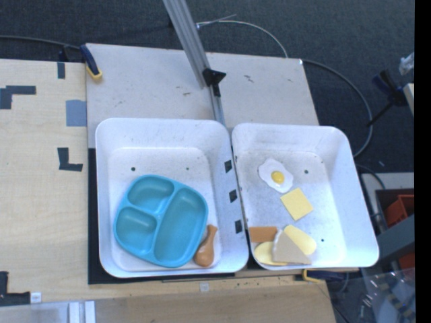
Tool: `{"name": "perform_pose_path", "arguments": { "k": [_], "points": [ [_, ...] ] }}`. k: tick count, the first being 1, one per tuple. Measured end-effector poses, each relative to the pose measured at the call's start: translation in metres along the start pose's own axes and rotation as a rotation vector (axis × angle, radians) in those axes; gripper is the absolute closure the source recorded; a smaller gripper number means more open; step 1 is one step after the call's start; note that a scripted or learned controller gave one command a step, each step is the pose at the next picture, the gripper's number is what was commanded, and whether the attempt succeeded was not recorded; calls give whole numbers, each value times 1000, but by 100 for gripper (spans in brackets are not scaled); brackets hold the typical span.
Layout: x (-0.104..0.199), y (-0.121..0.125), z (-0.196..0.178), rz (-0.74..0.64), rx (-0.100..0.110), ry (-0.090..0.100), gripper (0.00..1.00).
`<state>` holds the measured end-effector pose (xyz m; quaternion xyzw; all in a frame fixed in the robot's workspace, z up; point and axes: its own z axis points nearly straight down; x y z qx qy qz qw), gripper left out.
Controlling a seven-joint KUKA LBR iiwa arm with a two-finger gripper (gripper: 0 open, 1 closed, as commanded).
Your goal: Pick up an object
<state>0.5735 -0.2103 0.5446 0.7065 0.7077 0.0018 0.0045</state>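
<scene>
Right bin (pixel 337 147): fried egg (pixel 275 175), cheese (pixel 296 203).

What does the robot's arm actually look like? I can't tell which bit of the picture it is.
It is the plain grey arm slanting in at the right edge, beside the right-hand bin. It looks smooth and blocky, with no markings I can read. Just above it sits a reddish-orange patch, possibly its coloured band, though that is too unclear to tell.

We find no text, label, brand, number or sign that we can read anywhere on the bench or in the bins.
</scene>
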Motion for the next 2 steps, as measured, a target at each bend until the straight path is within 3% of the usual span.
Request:
{"name": "perform_pose_path", "arguments": {
  "k": [1, 2],
  "points": [
    [0, -63, 72, 3, 17, 6, 0],
    [26, -15, 80, -2, 10, 3, 0]
  ]
}}
